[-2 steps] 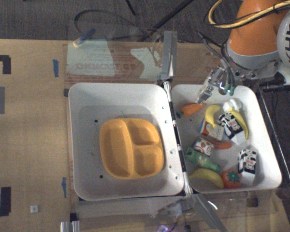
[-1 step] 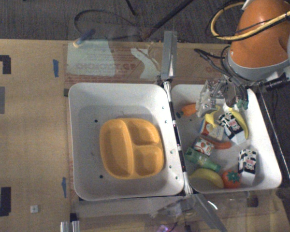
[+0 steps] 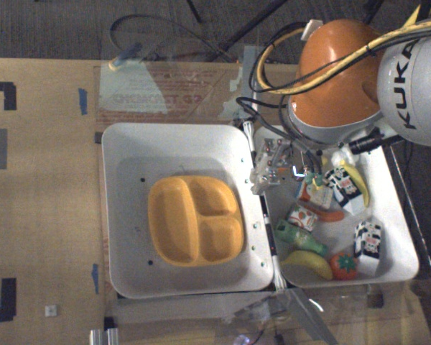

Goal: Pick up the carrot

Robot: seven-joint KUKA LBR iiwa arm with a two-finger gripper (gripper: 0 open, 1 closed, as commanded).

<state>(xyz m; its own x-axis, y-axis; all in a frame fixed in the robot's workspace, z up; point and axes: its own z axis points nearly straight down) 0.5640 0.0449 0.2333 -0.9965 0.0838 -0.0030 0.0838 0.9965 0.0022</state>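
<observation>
Risk: I judge a mis-grab likely; the carrot [image 3: 329,214] lies wedged among cartons, so the fingers may close on a neighbour or nudge it under them.
Cause: clutter in the right bin [image 3: 406,243] and my slanted view.
Gripper [image 3: 271,169]: hangs at the right bin's left wall; I cannot tell its spread, nothing seen between it.
Carrot: mid right bin, beside the milk carton [image 3: 343,185], right of the gripper.

Brown bench [image 3: 43,214] (blue-taped), two white bins [image 3: 122,149] side by side
</observation>
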